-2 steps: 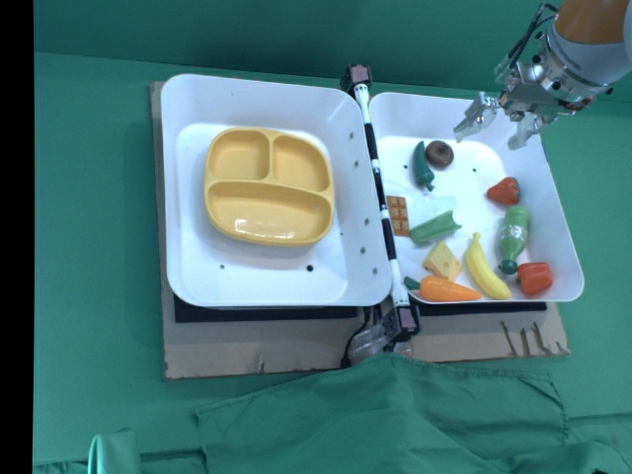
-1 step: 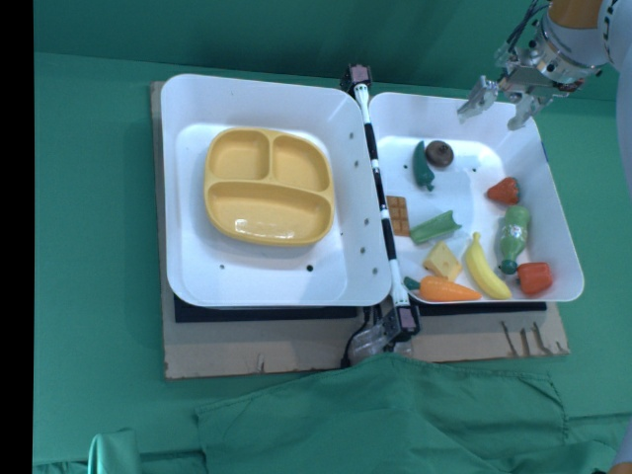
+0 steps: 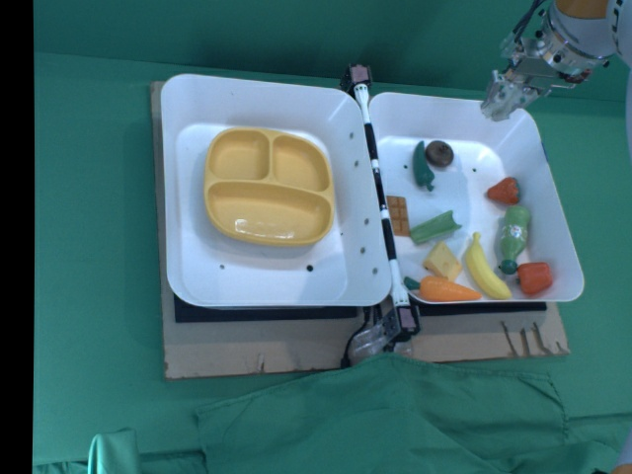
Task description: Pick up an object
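Green cloth (image 3: 395, 413) bunched at the bottom edge lies nearest the lens, well away from the pincer (image 3: 502, 98), which hangs at the far corner of the right bin (image 3: 563, 233), above its rim and not down among the contents. Whether the pincer stands wide or narrow I cannot tell from this angle; nothing shows between its tips, so by the look of it nothing has been picked up. Every candidate rests on the bin floor below and nearer the camera than the pincer: the dark round piece (image 3: 439, 153) and the green pepper (image 3: 423, 166) lie closest, off to its left; the strawberry (image 3: 504, 191) sits almost straight beneath it toward the viewer; the green bottle (image 3: 513, 235), banana (image 3: 486, 268), tomato (image 3: 534, 277), cheese wedge (image 3: 443, 261), carrot (image 3: 446, 288), pea pod (image 3: 435, 227) and waffle (image 3: 397, 214) lie farther on. Far to the pincer's left, the other bin carries a yellow divided plate (image 3: 268, 186). My reading is that the task is at its start: choosing, descending, closing and lifting all remain.
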Tool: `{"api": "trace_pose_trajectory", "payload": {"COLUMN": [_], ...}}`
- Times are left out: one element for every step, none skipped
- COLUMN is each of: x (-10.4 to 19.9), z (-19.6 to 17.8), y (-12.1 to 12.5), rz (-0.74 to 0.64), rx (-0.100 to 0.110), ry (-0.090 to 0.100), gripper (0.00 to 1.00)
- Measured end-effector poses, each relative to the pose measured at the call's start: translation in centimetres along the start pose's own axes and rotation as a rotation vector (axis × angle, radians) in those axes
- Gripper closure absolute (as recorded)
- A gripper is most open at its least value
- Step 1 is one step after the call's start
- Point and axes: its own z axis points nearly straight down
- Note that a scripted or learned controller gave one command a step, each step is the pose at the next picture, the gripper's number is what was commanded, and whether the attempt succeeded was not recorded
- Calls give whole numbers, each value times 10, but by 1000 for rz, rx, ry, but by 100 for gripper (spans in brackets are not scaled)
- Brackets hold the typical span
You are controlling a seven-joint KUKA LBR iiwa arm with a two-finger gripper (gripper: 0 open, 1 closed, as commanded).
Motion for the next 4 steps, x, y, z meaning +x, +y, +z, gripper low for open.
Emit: {"api": "trace_pose_trajectory", "payload": {"x": [10, -9, -1, -9], "z": [29, 42, -6, -22], "y": [26, -32, 28, -29], "rz": [-4, 1, -5, -1], "rx": [8, 14, -1, 12], "ry": [4, 6, 4, 7], "gripper": [100, 100, 100, 100]}}
